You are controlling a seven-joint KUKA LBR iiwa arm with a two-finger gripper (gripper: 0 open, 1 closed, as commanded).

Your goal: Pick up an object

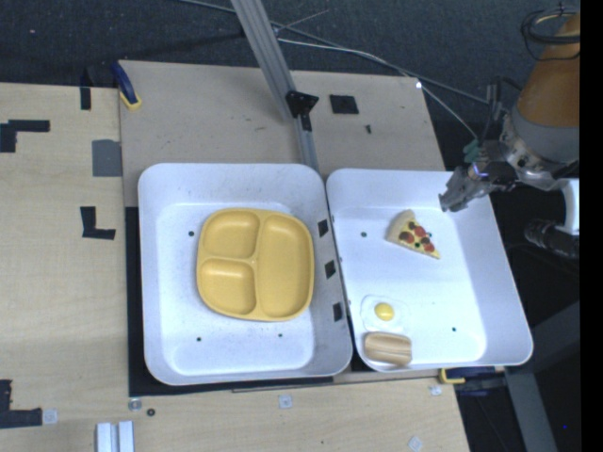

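Camera view shows, nearest, a tan toy hot dog bun [387, 348] and a white fried egg [383, 313] in the right white bin [490, 281]. Farther back lies a yellow pizza slice [413, 234]. Nothing is picked up yet. Farthest, the grey gripper [458, 196] hangs above that bin's far edge; I cannot tell how it is set.

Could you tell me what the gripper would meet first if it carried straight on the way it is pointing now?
The gripper points down and leftward over the right bin. Going straight on, it would probably meet the toy pizza slice first, though its height above the bin floor is unclear from this view.
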